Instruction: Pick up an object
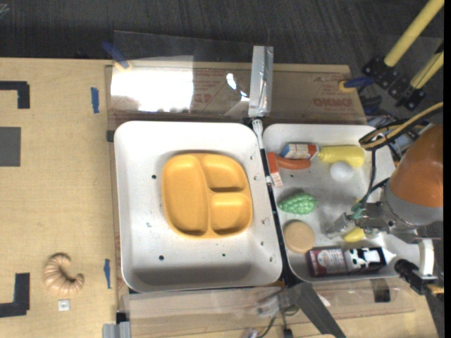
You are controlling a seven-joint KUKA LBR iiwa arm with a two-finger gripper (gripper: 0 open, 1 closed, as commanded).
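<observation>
The right bin (380, 141) holds several objects. A green bumpy piece (297, 203) lies at its left, with a tan round disc (299, 236) just below it. Along the front wall a dark bottle (345, 260) with a white label lies on its side. At the back sit a small red-and-white pack (299, 150), an orange-red piece (289, 163), a yellow piece (342, 154) and a white ball (343, 172). My gripper (349, 223) hangs low over the bin's right half, right above a small yellow object (354, 236). Nothing is visibly held.
The left bin (134, 189) bears a yellow divided plate (206, 193). A tan curled pastry-like toy (63, 273) lies on the bench at the far left. The arm's orange band (423, 174) and cables crowd the right bin's right side.
</observation>
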